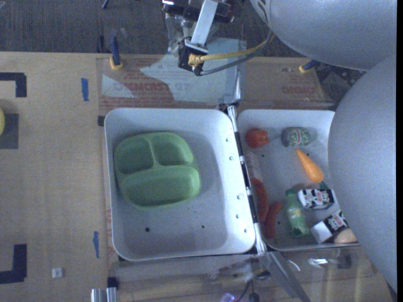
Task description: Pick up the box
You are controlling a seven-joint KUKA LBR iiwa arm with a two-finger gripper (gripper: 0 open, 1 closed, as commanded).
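Observation:
Two small black-and-white boxes lie in the right bin (277, 168): one box (315, 197) near its middle right, and a second box (330, 224) at its near right corner, partly under the arm. My gripper (192, 8) is up at the top of the camera view, beyond the far rim of the left bin (214, 225) and well away from both boxes. The big grey arm (365, 168) covers the right edge of the right bin.
A green divided plate (157, 168) lies in the left bin. The right bin also holds a red tomato (256, 137), a grey-green oval (298, 136), a carrot (310, 166), red peppers (259, 194), a green bottle (295, 212) and a tan piece (345, 236).

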